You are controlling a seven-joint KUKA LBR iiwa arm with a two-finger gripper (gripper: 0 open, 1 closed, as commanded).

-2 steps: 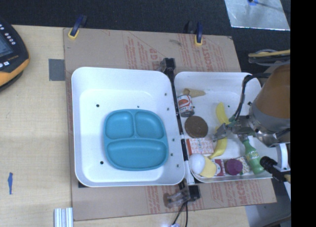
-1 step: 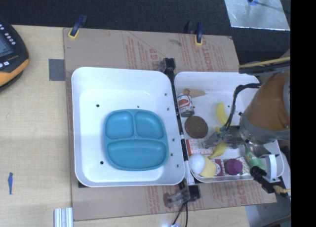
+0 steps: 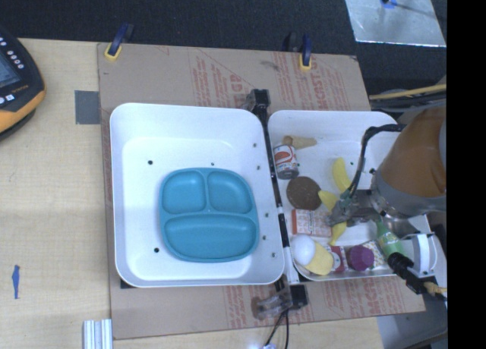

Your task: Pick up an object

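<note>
My gripper (image 3: 347,213) reaches down into the right bin (image 3: 326,121) from the right, under the grey wrist and orange band. Its tip sits among small yellow pieces (image 3: 329,199), just below a yellow banana-like item (image 3: 340,174). Left of the tip are a brown round object (image 3: 304,192) and a red-and-white printed packet (image 3: 307,223). A red-and-white can (image 3: 285,160) and a tan cone (image 3: 303,143) lie farther back. At the bin's near edge are a white egg (image 3: 303,248), a yellow lemon shape (image 3: 321,262) and a purple item (image 3: 361,257).
The left bin (image 3: 129,188) holds a blue divided plate (image 3: 209,215). A green item (image 3: 389,246) lies under the arm at the right bin's near right. An orange-and-black handset (image 3: 15,78) rests at the bench's far left. Clamps (image 3: 304,50) hold the cardboard's far edge.
</note>
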